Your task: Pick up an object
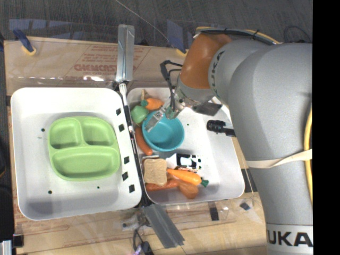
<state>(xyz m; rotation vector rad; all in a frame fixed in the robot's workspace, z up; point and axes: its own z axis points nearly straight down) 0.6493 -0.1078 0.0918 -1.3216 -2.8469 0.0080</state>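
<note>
Arm: the grey KUKA arm reaches in from the right, its orange band above the wrist, and slants down over the right bin (226,142).
Gripper: the gripper (159,118) sits low at the upper left rim of the blue bowl (164,134), probably aiming for that rim since a thin wall suits a pinch.
Fingers: the fingers appear to straddle or touch the bowl's rim, but whether they are closed on it I cannot tell.
Bowl: upright, resting in the right bin, not visibly lifted.
Neighbours: a green toy vegetable (138,113) and an orange one (152,103) lie just beside the gripper; crowding leaves little room.
Lower items: a bread slice (155,171), a carrot (186,176) and a black-and-white toy (187,161) lie near the bin's front.
Left bin: the left bin (32,121) holds a green divided plate (84,147), well apart from the gripper.
Progress: judged early, the grasp not yet confirmed.
</note>
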